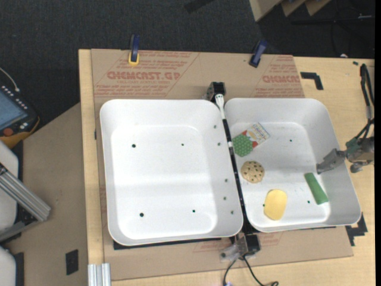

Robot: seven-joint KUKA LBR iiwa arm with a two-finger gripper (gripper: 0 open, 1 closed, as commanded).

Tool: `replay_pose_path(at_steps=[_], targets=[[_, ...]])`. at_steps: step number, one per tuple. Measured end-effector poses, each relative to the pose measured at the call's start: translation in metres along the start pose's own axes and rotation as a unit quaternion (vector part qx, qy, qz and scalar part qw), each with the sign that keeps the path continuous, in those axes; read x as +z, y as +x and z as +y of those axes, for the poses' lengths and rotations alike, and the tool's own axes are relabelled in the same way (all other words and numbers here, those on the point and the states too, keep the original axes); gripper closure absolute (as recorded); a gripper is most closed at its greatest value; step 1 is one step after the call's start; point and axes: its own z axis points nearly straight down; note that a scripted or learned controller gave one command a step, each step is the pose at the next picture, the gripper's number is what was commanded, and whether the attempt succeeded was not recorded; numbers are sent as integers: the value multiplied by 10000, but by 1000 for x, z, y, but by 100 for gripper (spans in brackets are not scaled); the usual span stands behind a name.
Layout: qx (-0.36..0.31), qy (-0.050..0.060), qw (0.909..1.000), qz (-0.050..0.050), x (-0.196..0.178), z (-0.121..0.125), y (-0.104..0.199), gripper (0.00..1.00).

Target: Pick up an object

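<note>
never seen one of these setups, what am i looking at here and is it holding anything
This is one picture from a camera fixed above a workbench, looking down at a slant. On the bench sit two shallow white trays: the left bin and the right bin. A robot arm reaches in from the right edge; its gripper, the two-finger claw that it grabs with, sits over the right bin's right side. Nothing shows between its fingers, so I would not say it holds anything.

In the right bin lie four small things: a green block just below the gripper, a yellow piece, a round cookie, and a green and white packet. Its job is to pick one up.
</note>
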Motion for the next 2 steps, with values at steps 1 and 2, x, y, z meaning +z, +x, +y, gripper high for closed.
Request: replay_pose_path(at_steps=[1,2], targets=[[-13,3,10000,41,120,22,0,0],[-10,-5,10000,10,107,21,-1,100]])
